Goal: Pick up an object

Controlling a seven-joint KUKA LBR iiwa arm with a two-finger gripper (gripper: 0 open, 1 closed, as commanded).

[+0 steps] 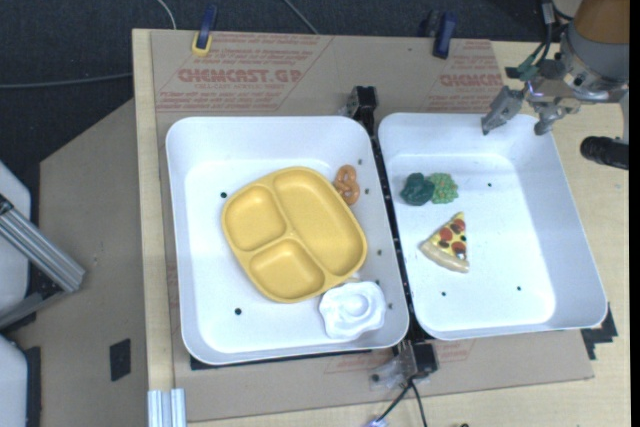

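To do this step well, the arm should first choose one thing that lies free, with space on both sides for the fingers, and come down straight over its middle.

The left bin (190, 215) holds a yellow plate (292, 233) with three compartments, and all three look bare. A small brown pretzel (347, 183) lies just beside the plate's upper right edge, near the bin wall. A white fried egg (352, 308) touches the plate's lower right corner. I judge both as harder choices, because the plate and the wall leave little room for the fingers.

The right bin (560, 245) holds two things, both near its left side. A green broccoli piece (429, 188) lies above, and a pizza slice (447, 244) lies just below it, apart from it. The broccoli seems the best choice: it is bulky and stands up from the floor, while the pizza slice is flat and may slip.

The hand (522, 120) hangs over the upper right part of the right bin, well apart from the broccoli. Its fingers (497, 113) are spread wide and hold nothing. It would need to move to the left and then go down, keeping the fingers wide until they are on both sides of the broccoli.
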